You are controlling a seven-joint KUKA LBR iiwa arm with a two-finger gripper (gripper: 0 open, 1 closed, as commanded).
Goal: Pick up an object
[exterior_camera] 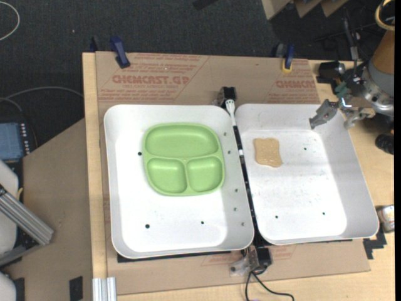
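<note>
- Here, two white bins sit side by side on the worktop.
- The left bin holds a green plate with three sections. It lies flat in the far half of that bin.
- The right bin holds a small tan flat piece, maybe a cracker. It lies near the far left corner of that bin.
- The pincer is above the far right corner of the right bin, well apart from the tan piece.
- Nothing sits in the pincer, and I cannot tell if it is spread or pressed together.
</note>
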